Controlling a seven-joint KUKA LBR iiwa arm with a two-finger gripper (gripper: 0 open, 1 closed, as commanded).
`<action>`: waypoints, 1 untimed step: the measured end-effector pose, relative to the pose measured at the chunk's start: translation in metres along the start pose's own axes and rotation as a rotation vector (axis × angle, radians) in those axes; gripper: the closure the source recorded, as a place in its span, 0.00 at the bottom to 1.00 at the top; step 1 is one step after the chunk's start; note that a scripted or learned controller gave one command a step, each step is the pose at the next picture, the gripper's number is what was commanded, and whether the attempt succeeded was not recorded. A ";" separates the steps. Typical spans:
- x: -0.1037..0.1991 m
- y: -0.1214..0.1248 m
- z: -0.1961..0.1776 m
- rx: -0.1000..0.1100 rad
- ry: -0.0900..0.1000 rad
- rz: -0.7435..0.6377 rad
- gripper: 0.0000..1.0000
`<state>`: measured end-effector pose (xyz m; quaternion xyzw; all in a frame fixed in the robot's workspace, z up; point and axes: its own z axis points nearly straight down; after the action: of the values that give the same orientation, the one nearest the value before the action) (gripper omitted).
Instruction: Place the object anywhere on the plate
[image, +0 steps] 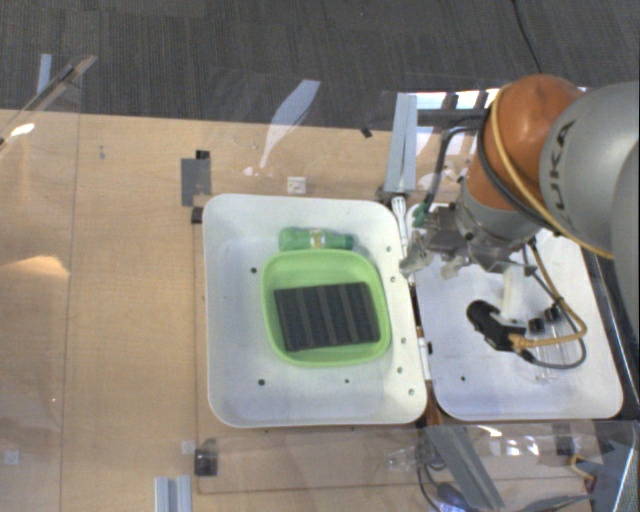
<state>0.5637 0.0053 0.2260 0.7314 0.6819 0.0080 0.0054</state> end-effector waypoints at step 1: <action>0.000 0.000 0.000 0.000 0.000 0.000 0.00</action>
<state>0.5637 0.0053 0.2259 0.7314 0.6819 0.0078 0.0053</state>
